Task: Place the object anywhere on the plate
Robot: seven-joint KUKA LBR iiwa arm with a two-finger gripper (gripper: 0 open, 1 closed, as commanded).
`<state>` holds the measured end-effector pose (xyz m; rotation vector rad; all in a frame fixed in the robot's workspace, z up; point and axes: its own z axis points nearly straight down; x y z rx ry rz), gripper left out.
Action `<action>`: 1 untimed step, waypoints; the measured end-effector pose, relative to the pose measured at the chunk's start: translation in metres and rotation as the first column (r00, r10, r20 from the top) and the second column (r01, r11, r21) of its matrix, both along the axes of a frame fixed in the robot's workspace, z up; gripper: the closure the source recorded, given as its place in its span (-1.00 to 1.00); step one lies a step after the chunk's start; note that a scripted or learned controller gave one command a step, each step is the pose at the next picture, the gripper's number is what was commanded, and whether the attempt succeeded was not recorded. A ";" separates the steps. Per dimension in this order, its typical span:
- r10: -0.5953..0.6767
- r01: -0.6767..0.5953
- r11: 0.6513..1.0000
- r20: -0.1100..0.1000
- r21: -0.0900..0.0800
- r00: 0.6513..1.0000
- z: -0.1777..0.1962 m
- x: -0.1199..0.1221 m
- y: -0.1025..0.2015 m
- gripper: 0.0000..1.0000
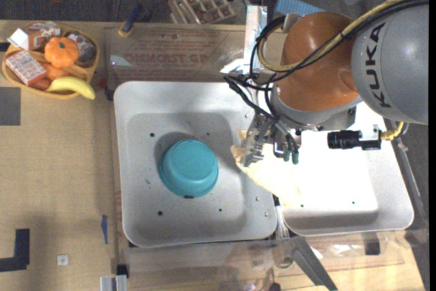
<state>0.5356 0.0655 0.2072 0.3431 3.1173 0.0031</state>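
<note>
Your pincer (262,146) hangs over the ridge where the two bins meet, and you cannot tell how it is set. A pale yellowish object (269,177) lies just below it, across that shared edge. The teal plate (189,167) sits well to its left in the left bin (136,112), with bare floor all around.
</note>
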 end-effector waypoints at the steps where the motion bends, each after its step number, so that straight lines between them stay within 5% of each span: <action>1: 0.218 -0.218 0.976 0.002 0.000 0.976 0.017 0.001 0.049 1.00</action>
